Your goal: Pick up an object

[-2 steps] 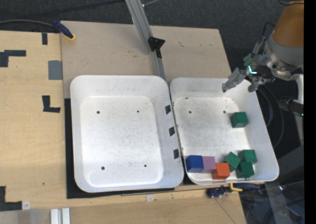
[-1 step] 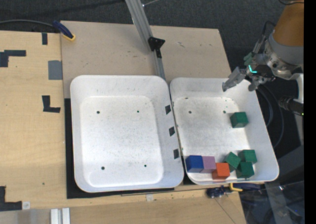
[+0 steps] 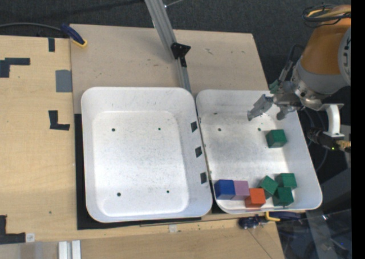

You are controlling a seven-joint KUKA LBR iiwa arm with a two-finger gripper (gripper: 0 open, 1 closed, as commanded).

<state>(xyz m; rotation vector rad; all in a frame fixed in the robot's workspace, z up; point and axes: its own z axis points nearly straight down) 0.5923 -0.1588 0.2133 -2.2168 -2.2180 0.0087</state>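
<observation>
The gripper hangs over the far part of the right bin, its two grey fingers spread apart with nothing between them. Just near of it, a lone green cube lies on the bin floor, apart from the fingertips. Along the bin's near edge, a blue cube, a pale purple block, an orange cube and three green blocks crowd together, some overlapping so their shapes blur. The arm is cut off at the right. The left bin sits alongside.
</observation>
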